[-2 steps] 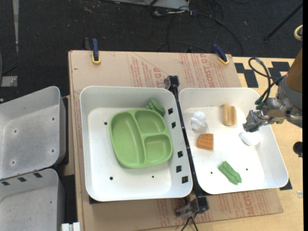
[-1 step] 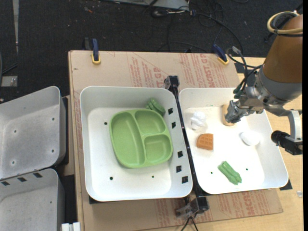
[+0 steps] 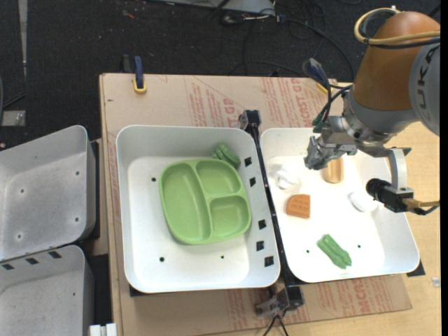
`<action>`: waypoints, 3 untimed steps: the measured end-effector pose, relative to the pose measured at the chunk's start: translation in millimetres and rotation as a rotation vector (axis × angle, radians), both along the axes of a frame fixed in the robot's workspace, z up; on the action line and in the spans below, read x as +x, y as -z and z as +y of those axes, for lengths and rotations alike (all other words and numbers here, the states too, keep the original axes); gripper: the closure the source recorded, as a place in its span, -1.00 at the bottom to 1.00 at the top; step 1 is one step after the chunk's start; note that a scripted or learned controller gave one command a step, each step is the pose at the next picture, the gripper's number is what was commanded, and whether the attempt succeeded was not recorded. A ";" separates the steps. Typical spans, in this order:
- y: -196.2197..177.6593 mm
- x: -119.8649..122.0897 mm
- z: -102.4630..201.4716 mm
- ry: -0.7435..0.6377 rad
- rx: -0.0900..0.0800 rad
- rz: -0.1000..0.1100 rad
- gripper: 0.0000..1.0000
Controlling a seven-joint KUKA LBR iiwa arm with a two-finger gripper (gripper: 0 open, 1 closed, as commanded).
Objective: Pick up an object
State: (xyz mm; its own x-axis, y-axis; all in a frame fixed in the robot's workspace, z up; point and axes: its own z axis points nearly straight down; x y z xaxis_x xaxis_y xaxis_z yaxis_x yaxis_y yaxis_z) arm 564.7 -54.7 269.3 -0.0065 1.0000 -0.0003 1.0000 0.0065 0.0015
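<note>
One tan cylinder (image 3: 334,171) upright beside hand (image 3: 320,161).

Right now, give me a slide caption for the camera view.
Gripper hovers over right bin near a tan cylinder, orange wedge and green piece; green tray fills left bin.

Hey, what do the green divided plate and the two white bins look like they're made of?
The green divided plate looks like moulded plastic: uniform colour, rounded compartment ridges, soft matte sheen. The left bin and right bin also look like plastic, though thin painted metal is possible: smooth white walls with rounded corners.
</note>
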 end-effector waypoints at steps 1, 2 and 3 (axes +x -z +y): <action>1.7 29.9 50.7 -0.002 0.001 -0.001 1.00; 17.6 60.9 102.0 -0.001 0.000 -0.001 1.00; 29.7 86.5 143.3 0.000 0.001 -0.001 1.00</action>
State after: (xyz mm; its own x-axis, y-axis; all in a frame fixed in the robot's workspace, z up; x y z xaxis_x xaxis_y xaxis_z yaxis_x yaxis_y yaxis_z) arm 651.2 88.6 239.6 -0.0062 1.0000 0.0003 1.0000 0.0062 0.0029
